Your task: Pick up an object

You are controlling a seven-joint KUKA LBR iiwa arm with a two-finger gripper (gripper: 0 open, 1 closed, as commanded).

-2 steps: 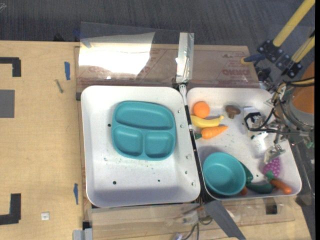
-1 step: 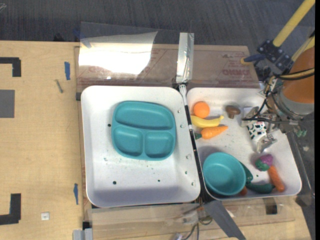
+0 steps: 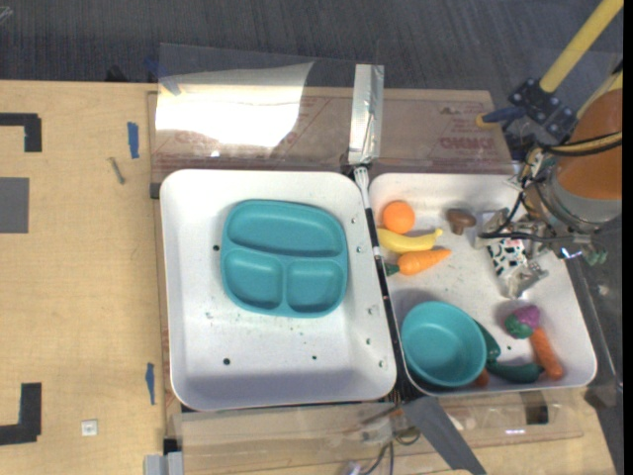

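Black-spotted white toy point(image 3: 508, 256) beneath the hand point(image 3: 516, 265), finger state impossible to tell.

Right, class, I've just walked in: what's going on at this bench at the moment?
A robot arm reaches in from the right, its gripper low over the right bin near a black-and-white spotted toy. Toy foods and a teal bowl lie in that bin. The left bin holds a teal divided plate.

teal tray point(image 3: 285, 257): matt plastic | bins point(image 3: 188, 295): glossy white | bench point(image 3: 69, 265): wood
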